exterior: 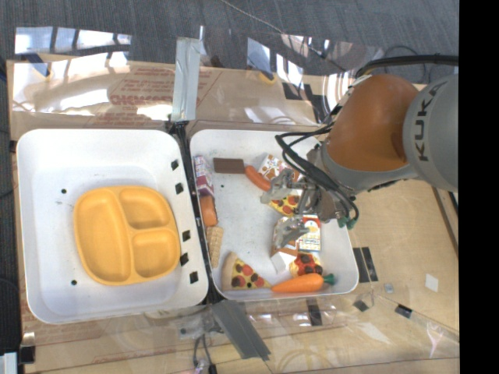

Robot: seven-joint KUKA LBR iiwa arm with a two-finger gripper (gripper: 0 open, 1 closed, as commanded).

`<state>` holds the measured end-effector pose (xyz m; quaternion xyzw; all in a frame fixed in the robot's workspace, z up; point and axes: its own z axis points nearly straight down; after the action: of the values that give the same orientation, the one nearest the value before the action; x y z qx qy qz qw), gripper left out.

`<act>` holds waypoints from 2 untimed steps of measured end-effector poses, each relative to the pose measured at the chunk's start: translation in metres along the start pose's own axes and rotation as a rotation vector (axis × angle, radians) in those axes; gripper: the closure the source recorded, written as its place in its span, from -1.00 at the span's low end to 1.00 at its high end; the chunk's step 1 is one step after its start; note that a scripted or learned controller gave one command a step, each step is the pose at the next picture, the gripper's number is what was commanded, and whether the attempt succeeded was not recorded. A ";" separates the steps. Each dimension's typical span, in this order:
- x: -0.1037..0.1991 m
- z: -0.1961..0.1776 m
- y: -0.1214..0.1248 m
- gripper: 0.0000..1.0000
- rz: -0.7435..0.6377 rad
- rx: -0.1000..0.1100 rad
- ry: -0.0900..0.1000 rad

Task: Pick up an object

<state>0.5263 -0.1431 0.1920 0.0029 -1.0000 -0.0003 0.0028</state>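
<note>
Down at the right of the frame, the arm (390, 127) reaches in over the right bin (234, 142), its orange band bulging above the wrist, and the gripper (295, 209) hangs low among the toy food near the bin's middle right. How far the fingers stand apart cannot be told, for the metal parts blur into the clutter beneath them, and nothing can be seen clearly held between them. Just beside the gripper lie a pizza slice (285, 202) and a small carton (309, 234) with a red and white label. Toward the bin's upper part rest a brown bar (228, 164) and a sausage (257, 178). Along the bin's left wall lie a purple packet (203, 174), an orange stick (207, 210) and a cone (214, 246). At the bottom sit another pizza slice (245, 275) and a carrot (300, 284), near each other. The left bin (47, 154) holds a yellow tray (125, 234) with three compartments, lying flat at its middle.
</note>
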 end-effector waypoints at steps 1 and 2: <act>-0.053 0.102 -0.013 -1.00 -0.187 0.001 -0.006; -0.054 0.095 -0.011 1.00 -0.195 -0.001 -0.003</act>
<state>0.5799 -0.1535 0.0971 0.1000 -0.9950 -0.0012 0.0013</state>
